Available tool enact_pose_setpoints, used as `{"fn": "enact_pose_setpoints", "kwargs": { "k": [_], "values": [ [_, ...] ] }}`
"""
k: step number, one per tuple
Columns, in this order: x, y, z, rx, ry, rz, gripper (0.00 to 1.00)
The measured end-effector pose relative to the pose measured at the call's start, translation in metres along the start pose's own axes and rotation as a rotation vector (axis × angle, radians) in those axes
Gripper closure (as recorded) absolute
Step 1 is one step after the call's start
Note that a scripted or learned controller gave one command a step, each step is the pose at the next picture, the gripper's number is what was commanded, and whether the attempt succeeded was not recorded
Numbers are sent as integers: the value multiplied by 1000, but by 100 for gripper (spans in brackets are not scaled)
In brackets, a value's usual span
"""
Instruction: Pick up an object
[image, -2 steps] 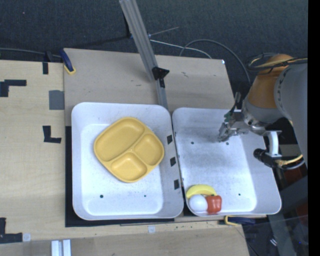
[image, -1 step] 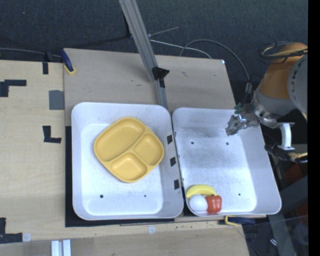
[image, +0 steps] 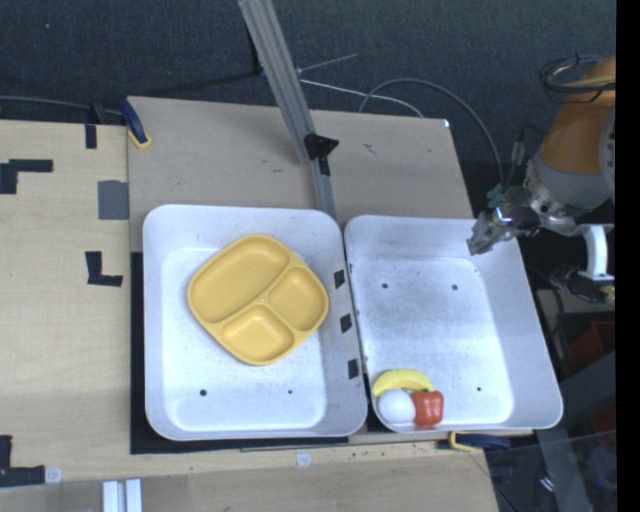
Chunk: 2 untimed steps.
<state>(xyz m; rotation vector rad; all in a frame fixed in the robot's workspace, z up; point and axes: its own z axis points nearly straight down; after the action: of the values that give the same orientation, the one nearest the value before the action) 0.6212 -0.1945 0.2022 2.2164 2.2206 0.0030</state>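
Observation:
A yellow three-compartment plate (image: 258, 298) lies in the left bin (image: 170, 400). In the right bin (image: 500, 330), at the near left corner, sit a yellow banana-like piece (image: 401, 379), a white egg-shaped object (image: 397, 406) and a small red pepper-like object (image: 429, 408), all touching each other. My gripper (image: 482, 238) hangs over the right bin's far right corner, far from those objects, with nothing seen between its fingers. It is too small and dark to read its state.
A grey metal pole (image: 290, 90) slants across the bench above the bins' shared wall. Thin cables (image: 420, 95) run behind the right bin. The arm's orange and grey body (image: 575, 150) stands at the right edge.

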Motion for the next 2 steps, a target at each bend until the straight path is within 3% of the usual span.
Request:
{"fn": "enact_pose_setpoints", "kwargs": {
  "k": [1,2],
  "values": [
    [0,1,-38,0,1,0,100],
    [59,-1,-33,5,3,-5,100]
  ]
}}
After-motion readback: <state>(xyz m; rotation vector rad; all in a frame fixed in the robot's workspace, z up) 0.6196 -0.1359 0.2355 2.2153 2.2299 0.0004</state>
